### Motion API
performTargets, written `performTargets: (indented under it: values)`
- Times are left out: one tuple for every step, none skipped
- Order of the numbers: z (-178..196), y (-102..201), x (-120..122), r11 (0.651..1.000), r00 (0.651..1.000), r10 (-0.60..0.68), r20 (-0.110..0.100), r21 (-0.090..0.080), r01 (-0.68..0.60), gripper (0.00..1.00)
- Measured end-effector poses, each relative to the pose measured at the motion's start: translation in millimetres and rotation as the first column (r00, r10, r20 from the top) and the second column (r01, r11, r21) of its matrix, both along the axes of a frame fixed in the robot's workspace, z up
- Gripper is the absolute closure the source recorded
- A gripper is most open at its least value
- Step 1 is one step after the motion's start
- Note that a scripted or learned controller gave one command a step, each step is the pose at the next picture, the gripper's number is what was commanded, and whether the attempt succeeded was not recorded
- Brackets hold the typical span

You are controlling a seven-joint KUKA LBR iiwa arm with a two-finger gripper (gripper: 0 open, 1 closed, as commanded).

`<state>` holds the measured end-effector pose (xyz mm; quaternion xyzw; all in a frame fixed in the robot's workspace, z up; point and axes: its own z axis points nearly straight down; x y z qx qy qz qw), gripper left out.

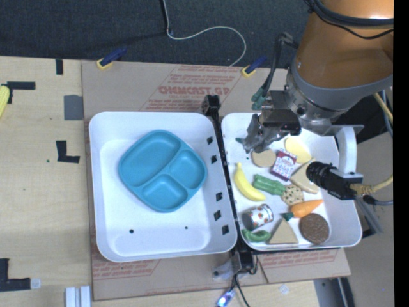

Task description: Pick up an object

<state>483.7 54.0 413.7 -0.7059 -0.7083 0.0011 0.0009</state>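
My gripper (257, 138) hangs over the back left part of the right bin (350, 234), just above a tan round biscuit (261, 159). Toy food lies crowded in this bin. A yellow banana (243, 183) and a green bean pod (269, 185) are just in front of the gripper. A purple packet (283, 165) and a pale yellow piece (298, 149) sit to its right. Nearer the front are a carrot (306, 207), a brown round cookie (314, 228), a small can (257, 217) and a tan wedge (284, 234).
The left bin (108, 235) holds a blue divided plate (162, 170). A black divider with clips (220, 171) runs between the bins. A black cylinder (327, 178) of the arm overhangs the right bin's right side. Cardboard and a white cable (204, 32) lie behind.
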Motion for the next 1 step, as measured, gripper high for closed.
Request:
performTargets:
  values:
    - [9.6,-0.1,0.2,1.0,1.0,0.0,-0.001,-0.001,0.0,1.0]
